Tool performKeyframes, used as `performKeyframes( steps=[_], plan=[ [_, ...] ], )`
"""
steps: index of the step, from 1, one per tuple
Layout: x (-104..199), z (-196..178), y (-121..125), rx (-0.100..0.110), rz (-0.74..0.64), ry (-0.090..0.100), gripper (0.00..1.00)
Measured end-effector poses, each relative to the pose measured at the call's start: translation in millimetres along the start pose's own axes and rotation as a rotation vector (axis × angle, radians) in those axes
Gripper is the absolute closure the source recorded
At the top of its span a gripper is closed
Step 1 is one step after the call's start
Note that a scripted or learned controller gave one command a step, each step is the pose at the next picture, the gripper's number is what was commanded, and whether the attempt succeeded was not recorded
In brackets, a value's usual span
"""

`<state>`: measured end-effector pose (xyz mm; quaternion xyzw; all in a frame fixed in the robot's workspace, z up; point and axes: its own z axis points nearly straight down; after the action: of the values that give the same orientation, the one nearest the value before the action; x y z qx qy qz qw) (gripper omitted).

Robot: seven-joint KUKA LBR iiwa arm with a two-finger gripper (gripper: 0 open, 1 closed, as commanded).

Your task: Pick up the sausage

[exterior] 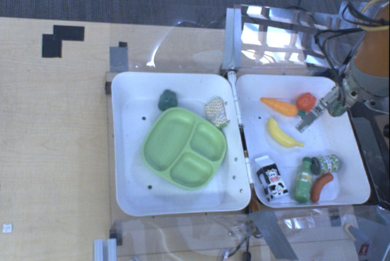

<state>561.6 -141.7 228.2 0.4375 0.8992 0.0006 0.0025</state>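
Note:
The sausage (321,186) is a short reddish-brown link lying at the front right of the right bin (347,132), right beside a green bottle (303,181). My gripper (308,121) hangs over the upper middle of the same bin, just below a red tomato (306,100) and right of a yellow banana (282,134). It is well behind the sausage and apart from it. I see nothing held in it.
An orange carrot (280,106) lies at the back of the right bin, a small can (328,163) and a cow-print carton (271,181) at the front. The left bin (125,150) holds a green divided plate (184,148), a dark green item (167,99) and a patterned item (216,111).

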Motion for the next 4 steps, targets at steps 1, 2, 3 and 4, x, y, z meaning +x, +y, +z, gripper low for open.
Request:
performKeyframes(
  steps=[1,2,3,4],
  plan=[
    [-58.3,-39.4,-15.3,0.000,0.024,-0.001,0.00],
    [-53.3,140.3,-35.9,-0.003,0.258,-0.003,0.00],
    [-12.2,139.1,-90.4,-0.005,0.183,-0.006,0.00],
    [-8.9,138.4,-93.5,-0.009,0.067,-0.012,0.00]
  ],
)
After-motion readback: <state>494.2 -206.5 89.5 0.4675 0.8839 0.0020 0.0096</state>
